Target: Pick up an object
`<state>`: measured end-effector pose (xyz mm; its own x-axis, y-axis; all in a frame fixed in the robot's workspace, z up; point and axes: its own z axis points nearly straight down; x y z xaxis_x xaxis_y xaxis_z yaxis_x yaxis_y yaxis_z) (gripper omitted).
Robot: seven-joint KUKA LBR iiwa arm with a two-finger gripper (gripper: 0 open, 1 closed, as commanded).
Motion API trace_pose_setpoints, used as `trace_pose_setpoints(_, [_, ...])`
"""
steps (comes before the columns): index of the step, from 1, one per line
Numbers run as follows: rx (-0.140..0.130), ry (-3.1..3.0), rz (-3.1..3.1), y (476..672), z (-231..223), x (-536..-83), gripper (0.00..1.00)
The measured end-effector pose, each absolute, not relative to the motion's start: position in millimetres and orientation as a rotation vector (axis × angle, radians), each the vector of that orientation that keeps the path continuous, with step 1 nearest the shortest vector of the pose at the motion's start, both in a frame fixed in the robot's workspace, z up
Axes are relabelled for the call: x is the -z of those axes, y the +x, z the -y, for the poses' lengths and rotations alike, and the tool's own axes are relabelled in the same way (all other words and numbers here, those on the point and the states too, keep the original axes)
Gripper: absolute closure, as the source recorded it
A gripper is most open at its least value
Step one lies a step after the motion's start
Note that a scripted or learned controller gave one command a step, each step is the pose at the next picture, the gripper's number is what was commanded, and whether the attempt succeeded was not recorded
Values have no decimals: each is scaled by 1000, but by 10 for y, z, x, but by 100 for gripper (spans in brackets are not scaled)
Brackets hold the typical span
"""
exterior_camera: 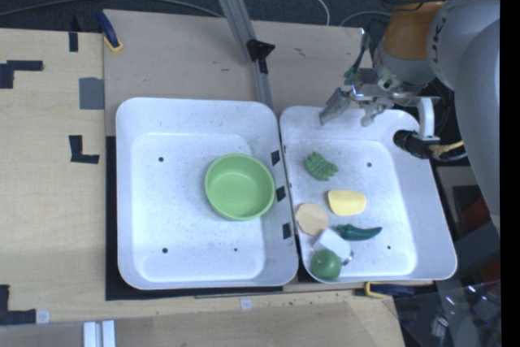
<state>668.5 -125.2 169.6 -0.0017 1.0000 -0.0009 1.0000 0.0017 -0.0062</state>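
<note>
**Two bins on the table, gripper at the right bin's far edge**

A pale wooden table [49, 199] carries two shallow white bins side by side, their inner rims touching down the middle. Dark carpet and loose cables lie beyond the table's far edge, and a grey metal pole [231, 8] slants down to the far rim where the bins meet.

The left bin [154, 134] holds one green bowl [239, 186], set right of its centre, with bare floor all round it, most of it toward the left wall.

The right bin [422, 248] has its things crowded into the near left part: a green ridged piece [320, 166] nearest the middle, a yellow piece [346, 201] below it, a tan round piece [312, 218] near the left wall, a dark green pepper [358, 232], a small white block [331, 244] and a green ball [326, 264] at the near rim. The far strip and the right side of this bin are bare floor.

The gripper [351, 107] hangs over the far left corner of the right bin, well apart from every object. Its fingers [332, 109] are spread apart with nothing between them, and whether they touch the rim cannot be told.
</note>
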Motion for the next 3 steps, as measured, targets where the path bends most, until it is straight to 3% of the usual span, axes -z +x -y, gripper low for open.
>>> trace_pose_setpoints(1, [-7,-2216,2222,6709,1201,-1243,0])
trace_pose_setpoints(2, [-3,-2217,2226,6721,1196,-1376,100])
trace_pose_setpoints(3, [5,-2223,2226,6702,1218,-2010,100])
